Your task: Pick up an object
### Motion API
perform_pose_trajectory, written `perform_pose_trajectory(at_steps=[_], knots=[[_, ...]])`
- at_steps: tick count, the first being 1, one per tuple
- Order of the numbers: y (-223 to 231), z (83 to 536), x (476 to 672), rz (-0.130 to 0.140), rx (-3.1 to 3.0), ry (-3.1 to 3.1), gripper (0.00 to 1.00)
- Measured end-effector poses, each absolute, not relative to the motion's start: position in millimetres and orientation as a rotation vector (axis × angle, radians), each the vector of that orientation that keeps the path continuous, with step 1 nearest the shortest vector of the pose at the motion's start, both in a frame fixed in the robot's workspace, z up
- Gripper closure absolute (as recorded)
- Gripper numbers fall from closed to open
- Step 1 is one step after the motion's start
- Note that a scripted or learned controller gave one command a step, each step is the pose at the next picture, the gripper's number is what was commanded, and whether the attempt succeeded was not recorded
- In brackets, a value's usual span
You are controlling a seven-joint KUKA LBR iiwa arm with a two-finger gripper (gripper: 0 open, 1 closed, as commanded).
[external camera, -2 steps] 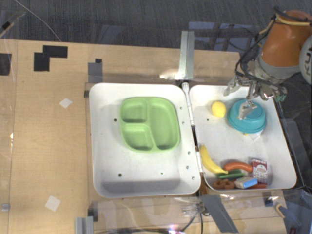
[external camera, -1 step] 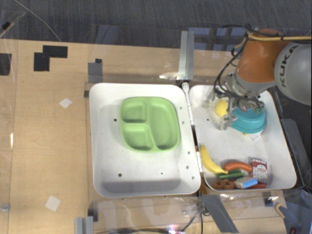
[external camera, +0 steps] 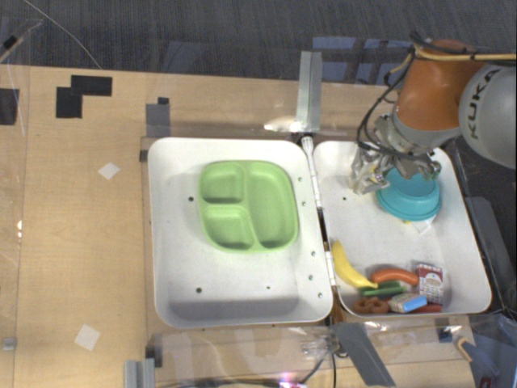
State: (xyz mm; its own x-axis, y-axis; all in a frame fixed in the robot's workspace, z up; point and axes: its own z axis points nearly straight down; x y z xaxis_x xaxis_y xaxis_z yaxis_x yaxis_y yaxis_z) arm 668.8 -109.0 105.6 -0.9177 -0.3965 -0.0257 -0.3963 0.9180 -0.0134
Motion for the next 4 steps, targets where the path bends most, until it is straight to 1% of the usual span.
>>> perform_pose_trajectory(at_steps=[1,2,3,4], knots=[[-76.6,202.3,583.0,-0.008,-0.721,3.039,1.0],[-164.0,195.4,619.9,-0.007,-1.094,2.936,1.0],[-161.6,195.4,620.4,-0.005,-1.098,2.933,0.0],[-137.1,91.2,653.4,-0.011,-1.286,2.849,0.0]])
